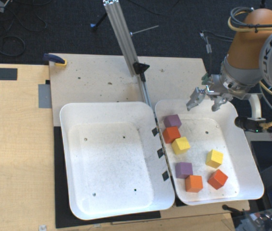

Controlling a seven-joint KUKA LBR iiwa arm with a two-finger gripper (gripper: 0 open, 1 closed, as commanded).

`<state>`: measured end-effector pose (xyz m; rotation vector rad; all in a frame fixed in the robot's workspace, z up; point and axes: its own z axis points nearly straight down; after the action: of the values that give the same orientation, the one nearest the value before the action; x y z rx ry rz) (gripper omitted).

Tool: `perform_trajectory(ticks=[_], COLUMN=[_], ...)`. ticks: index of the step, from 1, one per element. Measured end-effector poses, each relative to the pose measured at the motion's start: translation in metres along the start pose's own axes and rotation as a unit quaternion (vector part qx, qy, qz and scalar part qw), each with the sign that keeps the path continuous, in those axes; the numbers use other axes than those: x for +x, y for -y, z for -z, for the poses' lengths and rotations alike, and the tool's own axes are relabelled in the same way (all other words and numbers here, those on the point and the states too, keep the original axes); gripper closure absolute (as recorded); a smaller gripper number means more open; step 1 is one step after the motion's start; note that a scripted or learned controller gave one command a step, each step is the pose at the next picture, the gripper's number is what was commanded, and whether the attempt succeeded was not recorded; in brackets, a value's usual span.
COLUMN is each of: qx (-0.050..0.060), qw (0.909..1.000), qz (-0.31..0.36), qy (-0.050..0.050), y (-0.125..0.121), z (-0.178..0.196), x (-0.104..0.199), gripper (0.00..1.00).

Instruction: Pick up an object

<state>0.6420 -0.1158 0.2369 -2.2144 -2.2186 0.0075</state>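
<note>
Bench (97,78) under two white bins (107,201)

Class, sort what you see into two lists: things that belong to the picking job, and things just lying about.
Job: end effector, open, above the right bin; purple, orange and yellow cubes in that bin.

Lying about: left bin; aluminium rail; blue-and-yellow clamp.

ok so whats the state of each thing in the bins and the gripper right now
gripper: open, above the right bin's far rim, holding nothing
right bin: holds seven blocks
purple, orange and yellow blocks: touching, by the left wall
other four blocks: loose, lying flat
left bin: flat on the bench
</note>
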Motion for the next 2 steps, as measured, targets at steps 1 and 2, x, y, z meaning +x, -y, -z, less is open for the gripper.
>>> perform_trajectory(ticks=[1, 2], qx=[-0.003, -0.001], qw=[1.0, 1.0], qz=[0.001, 0.002], qy=[0.001, 0.001], y=[-0.001, -0.009], z=[0.003, -0.045], x=[0.0, 0.003], gripper=[0.0, 0.0])
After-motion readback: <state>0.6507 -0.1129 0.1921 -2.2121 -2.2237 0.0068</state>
